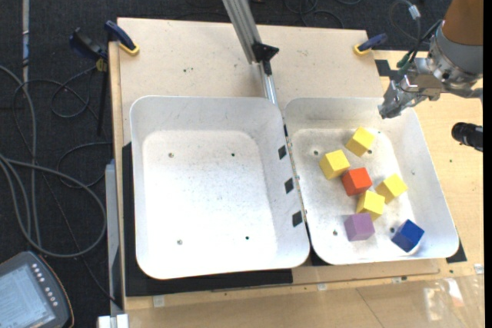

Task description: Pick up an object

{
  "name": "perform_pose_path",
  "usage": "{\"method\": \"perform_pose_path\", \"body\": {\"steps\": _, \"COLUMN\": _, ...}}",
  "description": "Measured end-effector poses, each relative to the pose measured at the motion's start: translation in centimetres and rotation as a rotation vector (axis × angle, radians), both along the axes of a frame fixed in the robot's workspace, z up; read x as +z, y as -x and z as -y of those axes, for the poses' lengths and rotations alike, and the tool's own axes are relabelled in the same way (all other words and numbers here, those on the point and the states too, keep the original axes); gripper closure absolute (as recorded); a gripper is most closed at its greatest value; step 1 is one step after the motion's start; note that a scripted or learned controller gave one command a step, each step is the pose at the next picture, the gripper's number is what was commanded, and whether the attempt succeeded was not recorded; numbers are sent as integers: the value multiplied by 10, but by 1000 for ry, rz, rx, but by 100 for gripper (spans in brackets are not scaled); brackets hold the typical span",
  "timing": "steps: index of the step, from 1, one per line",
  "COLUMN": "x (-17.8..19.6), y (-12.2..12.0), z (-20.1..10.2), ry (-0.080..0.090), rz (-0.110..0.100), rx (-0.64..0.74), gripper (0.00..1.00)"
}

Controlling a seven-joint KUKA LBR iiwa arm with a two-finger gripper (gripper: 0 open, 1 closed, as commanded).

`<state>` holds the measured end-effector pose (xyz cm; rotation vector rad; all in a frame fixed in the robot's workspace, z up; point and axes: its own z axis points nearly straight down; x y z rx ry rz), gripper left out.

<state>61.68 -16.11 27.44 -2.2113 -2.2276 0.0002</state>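
The right bin (430,165) holds several small blocks. A yellow block (360,141) lies nearest the back, with another yellow block (335,163) to its left. An orange-red block (356,181) sits between them and two more yellow ones (393,187) (371,203). A purple block (359,226) and a blue block (408,235) lie toward the front. My gripper (391,105) hangs over the bin's back right rim, above and right of the blocks, with nothing visible in it.
The left bin (154,165) sits beside the right one. A metal camera pole (234,0) slants across the bench from the back. Yellow and blue clamps (121,38) (369,44) grip the board's back corners. Cables lie on the floor around.
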Motion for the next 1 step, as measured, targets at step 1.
{"method": "perform_pose_path", "body": {"steps": 1, "x": -17, "y": 8, "z": -56, "ry": 0, "rz": 0, "rx": 0, "gripper": 100}}
